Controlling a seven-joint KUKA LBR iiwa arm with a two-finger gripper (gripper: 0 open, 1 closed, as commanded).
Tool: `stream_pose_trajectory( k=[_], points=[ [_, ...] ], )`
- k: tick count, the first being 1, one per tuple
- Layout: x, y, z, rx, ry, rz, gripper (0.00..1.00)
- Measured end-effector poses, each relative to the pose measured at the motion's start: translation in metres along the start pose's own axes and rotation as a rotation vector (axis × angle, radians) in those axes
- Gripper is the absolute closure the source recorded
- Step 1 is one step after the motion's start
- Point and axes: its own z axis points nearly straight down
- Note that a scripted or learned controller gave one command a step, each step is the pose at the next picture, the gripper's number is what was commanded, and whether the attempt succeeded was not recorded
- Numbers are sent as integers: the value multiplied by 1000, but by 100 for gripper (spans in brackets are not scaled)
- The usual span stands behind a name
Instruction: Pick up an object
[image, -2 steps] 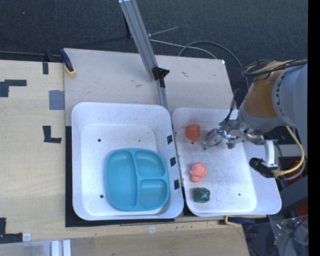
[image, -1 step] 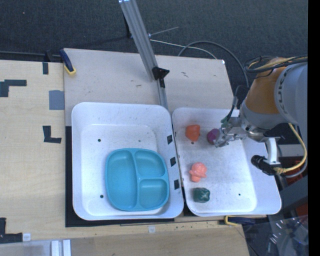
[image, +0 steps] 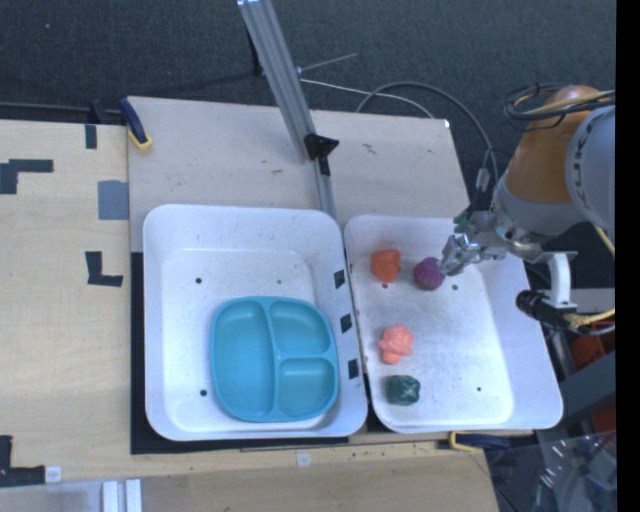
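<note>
The right bin (image: 500, 390) holds a purple object (image: 428, 274), an orange object (image: 386, 265), a pink object (image: 396, 343) and a dark green object (image: 403, 389). My gripper (image: 452, 261) reaches in from the right and is low in the bin, right against the purple object's right side. I cannot make out whether anything sits between its fingers.
The left bin (image: 170, 300) bears a teal divided plate (image: 272, 357). A grey metal pole (image: 290, 85) slants down to the bins' shared back edge. Cables (image: 400, 100) lie on the bench behind the right bin.
</note>
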Motion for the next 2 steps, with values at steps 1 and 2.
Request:
stream_pose_trajectory(
  k=[1,2],
  points=[
    [0,-4,-44,-1,0,0,100],
    [-9,-8,-101,-3,-1,1,100]
  ],
)
